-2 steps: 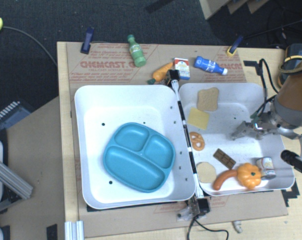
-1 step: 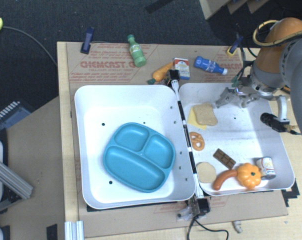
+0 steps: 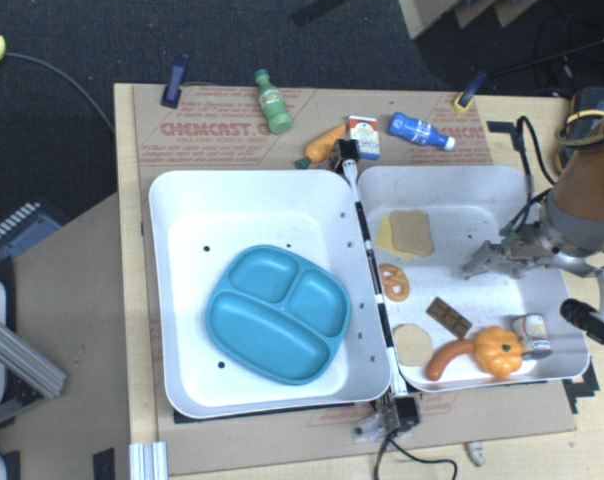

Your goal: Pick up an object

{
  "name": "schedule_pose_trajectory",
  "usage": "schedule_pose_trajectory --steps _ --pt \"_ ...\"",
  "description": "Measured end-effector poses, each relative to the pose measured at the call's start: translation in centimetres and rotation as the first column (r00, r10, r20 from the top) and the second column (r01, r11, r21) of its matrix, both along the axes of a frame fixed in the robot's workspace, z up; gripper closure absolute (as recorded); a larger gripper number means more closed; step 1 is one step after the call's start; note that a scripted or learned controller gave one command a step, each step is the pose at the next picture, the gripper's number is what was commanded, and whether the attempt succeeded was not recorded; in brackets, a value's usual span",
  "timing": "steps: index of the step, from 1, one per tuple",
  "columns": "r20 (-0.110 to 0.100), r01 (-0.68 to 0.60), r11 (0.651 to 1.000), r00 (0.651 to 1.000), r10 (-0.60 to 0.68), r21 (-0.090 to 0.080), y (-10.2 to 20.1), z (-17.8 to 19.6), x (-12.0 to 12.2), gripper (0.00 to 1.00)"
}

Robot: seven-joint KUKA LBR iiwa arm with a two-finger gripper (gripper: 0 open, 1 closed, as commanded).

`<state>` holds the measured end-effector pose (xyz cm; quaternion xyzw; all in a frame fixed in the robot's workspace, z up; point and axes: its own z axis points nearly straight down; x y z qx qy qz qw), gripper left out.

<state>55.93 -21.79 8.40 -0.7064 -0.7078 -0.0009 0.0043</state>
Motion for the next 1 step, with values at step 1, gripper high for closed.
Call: schedule_pose_trajectory --steps 1 --pt "0.003 0.001 1.0 1.0 -0.001 -0.005 8.87 0.02 -2.34 0.0"
